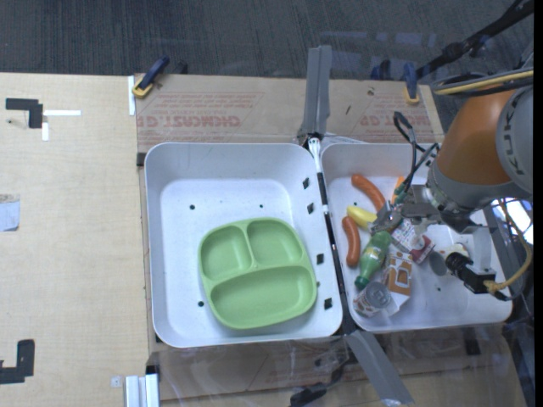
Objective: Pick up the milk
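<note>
Bench w/ two white bins; milk carton [412, 246] lies in right bin [475, 312], touching green bottle [372, 258]. My gripper [399, 214] just above it; can't tell if open. Risk: snagging bottle, neighbours crowd it.

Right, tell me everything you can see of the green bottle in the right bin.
The green bottle looks like shiny plastic, with a lighter yellow-green band across its middle. It lies on its side in the right bin, slanting from upper right to lower left. Beside it are a red sausage on the left and a printed carton on the right. A crumpled clear cup lies just below. Its upper end sits under the pincer.
</note>
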You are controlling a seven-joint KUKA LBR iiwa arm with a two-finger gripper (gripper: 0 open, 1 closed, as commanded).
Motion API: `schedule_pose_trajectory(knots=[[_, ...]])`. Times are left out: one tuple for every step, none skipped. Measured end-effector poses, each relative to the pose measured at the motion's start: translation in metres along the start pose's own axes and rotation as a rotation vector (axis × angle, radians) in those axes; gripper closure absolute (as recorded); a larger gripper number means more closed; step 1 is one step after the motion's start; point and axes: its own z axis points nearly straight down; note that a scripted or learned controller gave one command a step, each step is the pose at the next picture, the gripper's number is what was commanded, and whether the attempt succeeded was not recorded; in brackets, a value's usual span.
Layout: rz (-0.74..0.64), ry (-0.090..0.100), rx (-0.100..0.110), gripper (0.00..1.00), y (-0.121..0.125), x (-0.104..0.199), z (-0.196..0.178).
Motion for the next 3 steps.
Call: schedule_pose_trajectory(knots=[[0.010, -0.002, -0.016, 0.00, -0.045, -0.024, 0.021], [-0.098, 0.020, -0.026, 0.00, -0.061, -0.056, 0.020], [-0.069, 0.035, 0.003, 0.00, -0.067, -0.088, -0.044]])
